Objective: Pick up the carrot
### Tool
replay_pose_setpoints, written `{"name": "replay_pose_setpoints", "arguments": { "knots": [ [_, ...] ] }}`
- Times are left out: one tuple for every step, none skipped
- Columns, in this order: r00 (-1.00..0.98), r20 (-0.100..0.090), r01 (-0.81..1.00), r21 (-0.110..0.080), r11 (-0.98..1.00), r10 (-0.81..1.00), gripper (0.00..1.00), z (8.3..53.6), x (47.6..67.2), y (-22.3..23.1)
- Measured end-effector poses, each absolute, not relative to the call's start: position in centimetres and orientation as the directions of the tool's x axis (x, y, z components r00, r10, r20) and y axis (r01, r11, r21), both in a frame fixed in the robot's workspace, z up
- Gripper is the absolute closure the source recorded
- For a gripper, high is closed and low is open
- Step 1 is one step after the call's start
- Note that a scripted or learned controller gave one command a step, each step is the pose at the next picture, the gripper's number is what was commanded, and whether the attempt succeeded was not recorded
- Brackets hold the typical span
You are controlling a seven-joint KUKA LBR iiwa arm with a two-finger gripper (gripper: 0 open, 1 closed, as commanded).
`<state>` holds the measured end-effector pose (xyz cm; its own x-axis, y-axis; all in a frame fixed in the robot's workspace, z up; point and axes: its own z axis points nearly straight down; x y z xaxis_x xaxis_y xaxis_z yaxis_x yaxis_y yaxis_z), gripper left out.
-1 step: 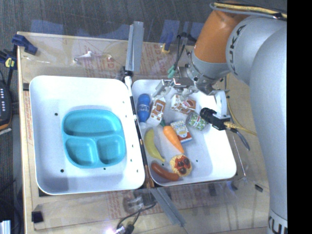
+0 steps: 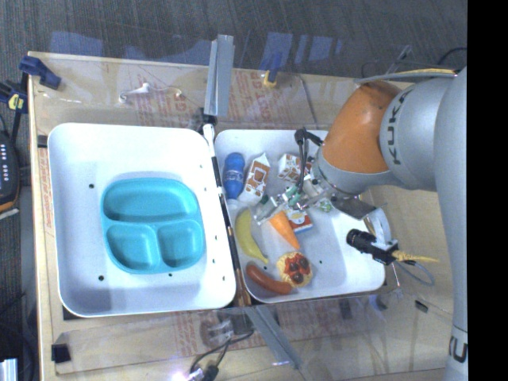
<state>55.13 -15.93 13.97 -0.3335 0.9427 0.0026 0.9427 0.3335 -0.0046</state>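
A wooden bench (image 2: 119, 94) stands on dark carpet. The left bin (image 2: 71, 213) holds a blue divided tray (image 2: 152, 223). In the right bin (image 2: 357, 268), the carrot (image 2: 283, 228) lies near centre, with a banana (image 2: 248, 236) at its nine o'clock and a sausage (image 2: 266, 280) at seven. The gripper (image 2: 279, 201) hovers at the carrot's twelve o'clock (whether spread or pressed together, I cannot tell).

Hand (image 2: 279, 202) low in right bin (image 2: 349, 272), just above carrot (image 2: 284, 228), beside banana (image 2: 250, 238)

Blue tray (image 2: 153, 224) in left bin (image 2: 71, 213); banana (image 2: 248, 237), perhaps sausage (image 2: 268, 281), right bin (image 2: 349, 272).
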Motion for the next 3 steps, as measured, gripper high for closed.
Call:
{"name": "replay_pose_setpoints", "arguments": {
  "knots": [
    [-0.037, 0.006, 0.999, 0.014, 0.037, 0.999, 0.0, 10.1, 59.3, -18.8],
    [-0.009, -0.005, 1.0, 0.015, 0.009, 1.0, 0.0, 9.9, 54.6, -17.9],
    [-0.015, -0.004, 1.0, 0.015, 0.015, 1.0, 1.0, 11.1, 54.8, -17.8]
  ]
}}
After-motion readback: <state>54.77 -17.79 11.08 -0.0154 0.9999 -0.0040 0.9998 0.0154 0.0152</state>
